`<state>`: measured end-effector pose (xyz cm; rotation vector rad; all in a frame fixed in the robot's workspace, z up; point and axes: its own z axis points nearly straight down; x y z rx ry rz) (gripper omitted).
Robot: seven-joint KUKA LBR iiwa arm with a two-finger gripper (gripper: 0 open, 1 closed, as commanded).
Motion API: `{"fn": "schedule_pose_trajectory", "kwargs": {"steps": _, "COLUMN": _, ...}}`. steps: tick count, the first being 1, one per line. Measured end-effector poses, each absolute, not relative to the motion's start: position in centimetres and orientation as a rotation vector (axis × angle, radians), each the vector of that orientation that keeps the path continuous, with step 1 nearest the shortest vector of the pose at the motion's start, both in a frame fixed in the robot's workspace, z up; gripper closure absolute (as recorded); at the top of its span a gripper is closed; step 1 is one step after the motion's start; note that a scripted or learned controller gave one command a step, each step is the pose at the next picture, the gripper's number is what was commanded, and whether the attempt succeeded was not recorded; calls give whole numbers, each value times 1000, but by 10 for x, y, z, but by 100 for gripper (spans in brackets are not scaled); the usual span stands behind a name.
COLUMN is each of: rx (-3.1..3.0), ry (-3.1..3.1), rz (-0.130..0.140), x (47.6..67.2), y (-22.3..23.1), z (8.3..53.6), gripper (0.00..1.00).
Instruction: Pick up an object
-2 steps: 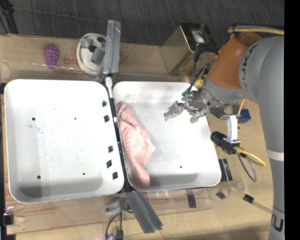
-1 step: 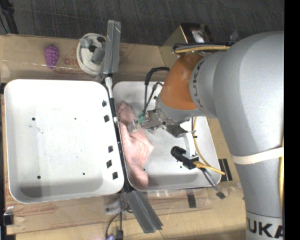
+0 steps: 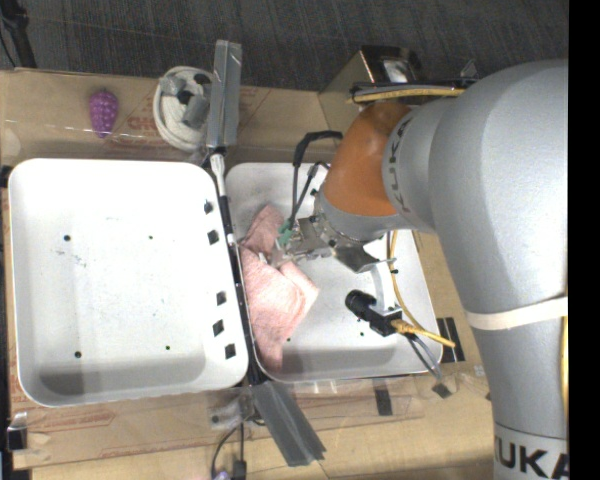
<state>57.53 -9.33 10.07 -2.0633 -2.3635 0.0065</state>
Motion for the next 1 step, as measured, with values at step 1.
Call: {"fn": "schedule_pose_trajectory", "kwargs": {"steps": 1, "rx": -2057, "ry": -2372, "rz": 2, "x": 621, "y": -57, "z": 192, "gripper": 100}}
